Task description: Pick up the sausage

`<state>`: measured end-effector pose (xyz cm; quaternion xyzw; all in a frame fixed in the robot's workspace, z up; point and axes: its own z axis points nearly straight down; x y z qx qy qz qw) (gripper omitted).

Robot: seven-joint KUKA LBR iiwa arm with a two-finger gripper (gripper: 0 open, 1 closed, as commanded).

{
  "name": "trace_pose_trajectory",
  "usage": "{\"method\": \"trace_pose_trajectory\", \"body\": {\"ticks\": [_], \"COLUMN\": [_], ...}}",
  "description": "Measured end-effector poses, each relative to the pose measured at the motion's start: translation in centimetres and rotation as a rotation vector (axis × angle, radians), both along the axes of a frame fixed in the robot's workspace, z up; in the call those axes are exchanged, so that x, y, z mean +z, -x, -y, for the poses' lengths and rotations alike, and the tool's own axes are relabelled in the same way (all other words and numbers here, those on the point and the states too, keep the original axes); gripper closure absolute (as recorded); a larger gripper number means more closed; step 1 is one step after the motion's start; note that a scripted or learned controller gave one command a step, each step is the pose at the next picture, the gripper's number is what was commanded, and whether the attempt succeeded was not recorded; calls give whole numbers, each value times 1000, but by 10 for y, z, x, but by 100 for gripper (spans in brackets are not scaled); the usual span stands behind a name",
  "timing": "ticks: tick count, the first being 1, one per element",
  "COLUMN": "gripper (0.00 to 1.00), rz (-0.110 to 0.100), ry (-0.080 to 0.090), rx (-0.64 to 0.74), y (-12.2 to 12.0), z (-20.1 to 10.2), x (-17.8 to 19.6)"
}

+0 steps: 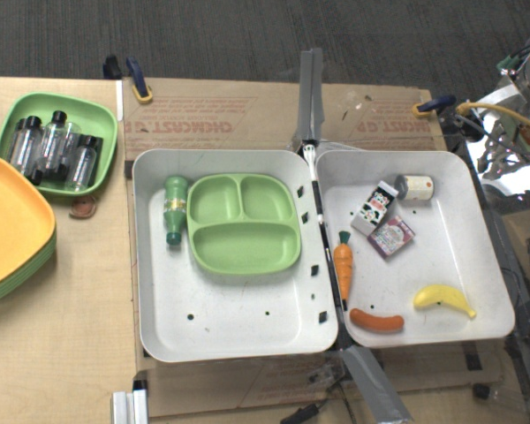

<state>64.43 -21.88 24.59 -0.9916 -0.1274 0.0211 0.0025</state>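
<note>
Where the carrot ends, the sausage lies.

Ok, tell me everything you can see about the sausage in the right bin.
The sausage is a short, smooth, orange-red toy link with rounded ends, plastic-looking and whole. It lies flat, roughly crosswise, on the floor of the right bin near its front left corner, just below the carrot tip and left of the banana.

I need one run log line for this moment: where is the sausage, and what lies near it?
sausage: right bin, near front edge, untouched | carrot: just left above it | banana: to its right
</note>
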Motion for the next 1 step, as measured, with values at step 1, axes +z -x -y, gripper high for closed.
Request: {"method": "trace_pose_trajectory", "body": {"ticks": [1], "gripper": [100], "rz": [-3], "ry": [-1], "rx": [2], "y": [0], "z": [0], "x": [7]}}
